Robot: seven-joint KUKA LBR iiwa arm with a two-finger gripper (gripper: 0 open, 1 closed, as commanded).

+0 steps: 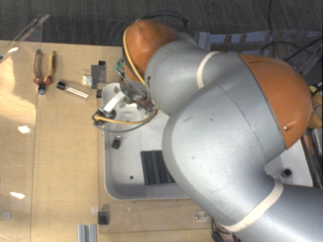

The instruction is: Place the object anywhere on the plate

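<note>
My gripper (132,96) hangs over the far left corner of the white bin (112,185), and the big grey and orange arm covers most of what is beneath it. A pale curved rim (122,129) shows just below the gripper; it may be the plate, but I cannot tell. On the bin floor lie a black ribbed block (155,168) near the front and a small dark piece (116,143) to its left. Both lie apart from the gripper. I see nothing held.
On the wooden bench left of the bin lie pliers with red and yellow handles (43,69), a thin black-tipped tool (71,88) and a small black and white fitting (96,75). A small black block (103,217) sits by the bin's front left corner.
</note>
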